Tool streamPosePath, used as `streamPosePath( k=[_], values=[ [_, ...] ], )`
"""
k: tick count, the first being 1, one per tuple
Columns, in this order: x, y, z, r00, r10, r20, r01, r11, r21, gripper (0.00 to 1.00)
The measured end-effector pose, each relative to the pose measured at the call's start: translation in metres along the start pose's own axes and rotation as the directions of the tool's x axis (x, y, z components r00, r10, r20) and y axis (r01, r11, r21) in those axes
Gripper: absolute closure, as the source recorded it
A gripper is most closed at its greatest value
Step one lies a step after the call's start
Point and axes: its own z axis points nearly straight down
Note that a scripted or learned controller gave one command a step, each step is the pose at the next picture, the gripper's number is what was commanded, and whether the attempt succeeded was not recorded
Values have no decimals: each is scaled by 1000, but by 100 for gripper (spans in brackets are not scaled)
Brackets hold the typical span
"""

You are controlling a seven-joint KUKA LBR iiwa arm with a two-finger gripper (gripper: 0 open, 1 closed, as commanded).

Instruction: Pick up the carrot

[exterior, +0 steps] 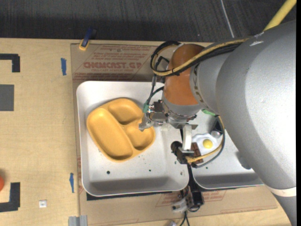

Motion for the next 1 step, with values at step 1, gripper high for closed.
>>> streamPosePath(
  k=[1],
  values=[
    [-3,1,-12,1000,2,6,-2,1000,-3,100]
  ],
)
